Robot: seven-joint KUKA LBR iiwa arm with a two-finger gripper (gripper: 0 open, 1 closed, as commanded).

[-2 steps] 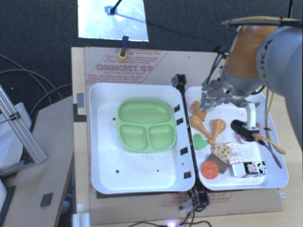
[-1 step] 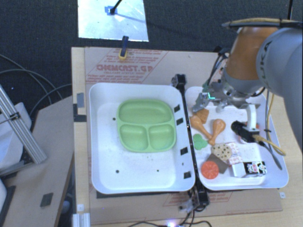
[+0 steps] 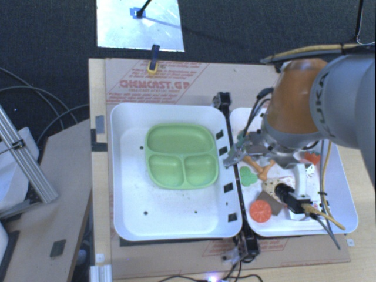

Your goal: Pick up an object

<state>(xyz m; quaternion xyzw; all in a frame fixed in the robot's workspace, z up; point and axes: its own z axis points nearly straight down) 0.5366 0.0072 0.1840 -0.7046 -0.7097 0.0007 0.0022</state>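
My gripper [image 3: 260, 160] hangs under the grey wrist and orange band, low over the left part of the right bin [image 3: 346, 216]. Right below it lies a thin orange piece [image 3: 262, 169], with a green piece [image 3: 247, 178] beside it toward the divider. A red-orange round thing [image 3: 261, 211] rests near the bin's front left corner, next to a brown block [image 3: 276, 207]. A tan disc [image 3: 271, 187] lies between them and the gripper. Another orange piece [image 3: 311, 157] peeks out from behind the arm. The arm hides much of this bin.
The left bin [image 3: 126, 216] holds a light green divided plate [image 3: 181, 156] in its middle. Black clips line the divider [image 3: 230, 175] between the bins. A cardboard sheet [image 3: 158, 81] lies behind the bins, and a metal rail [image 3: 26, 163] stands at far left.
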